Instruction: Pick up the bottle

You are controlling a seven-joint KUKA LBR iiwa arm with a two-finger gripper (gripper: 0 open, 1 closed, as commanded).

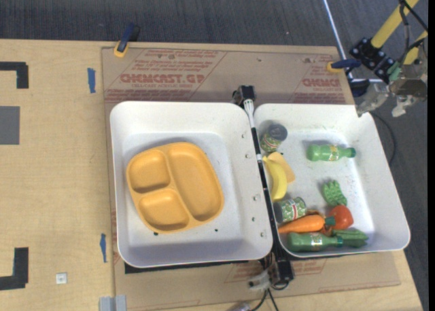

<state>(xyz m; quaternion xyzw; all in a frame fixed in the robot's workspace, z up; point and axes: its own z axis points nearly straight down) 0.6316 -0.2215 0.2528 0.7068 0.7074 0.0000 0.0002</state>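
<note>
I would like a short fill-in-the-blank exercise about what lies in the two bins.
1. The yellow divided plate lies in the ___ bin.
2. The green bottle lies on its ___ in the right bin.
3. The banana lies against the bin's ___ wall.
4. The carrot's colour is ___.

Missing words: left; side; left; orange

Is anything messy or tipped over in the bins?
A bit, yes. In the right bin, the green bottle lies on its side. The banana, carrot and tomato sit jumbled with two cans. The yellow tray in the left bin sits askew. Nothing looks spilled or broken.
</note>
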